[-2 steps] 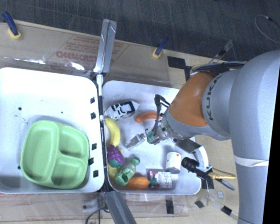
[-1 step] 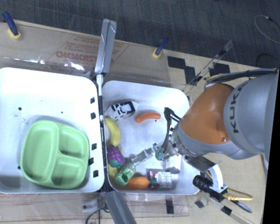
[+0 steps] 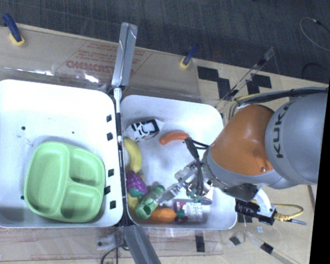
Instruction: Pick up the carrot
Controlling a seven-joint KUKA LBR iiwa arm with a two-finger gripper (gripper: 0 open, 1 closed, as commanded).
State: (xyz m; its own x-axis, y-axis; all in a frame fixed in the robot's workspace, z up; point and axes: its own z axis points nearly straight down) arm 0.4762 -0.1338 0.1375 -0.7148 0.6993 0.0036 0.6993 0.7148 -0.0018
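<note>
In the camera view, the carrot [image 3: 163,215] is a short, stubby orange piece lying on its side at the lower edge of the right bin [image 3: 214,113], a little below the frame's centre, wedged between a green bottle [image 3: 148,202] on its left and a clear red-labelled bottle [image 3: 193,211] on its right. The gripper [image 3: 190,183] hangs just above and to the right of it, over the bottles, nothing visibly between its fingers, and whether they are spread or closed I cannot tell.
</note>
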